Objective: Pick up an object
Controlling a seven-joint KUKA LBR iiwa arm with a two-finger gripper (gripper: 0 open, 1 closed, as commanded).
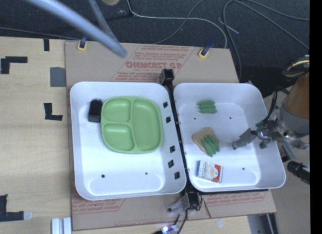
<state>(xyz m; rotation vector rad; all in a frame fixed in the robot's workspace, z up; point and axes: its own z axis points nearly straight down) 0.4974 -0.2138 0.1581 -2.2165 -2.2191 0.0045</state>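
My gripper [247, 138] hangs low over the right side of the right bin [236, 91], with the arm coming in from the right edge. Nothing shows in its grasp. To its left, a short way off, lies a tan and green toy [207, 141]. A small green ridged piece [207, 107] rests farther back in that bin. Near the bin's front wall lies a small white, red and blue box [209, 171], left of and nearer than the gripper.
The left bin [83, 142] holds a green divided plate [132, 124] and a small black block [94, 110] at the plate's left. A black clip strip [172, 127] runs between the bins. Cables trail over the dark area behind.
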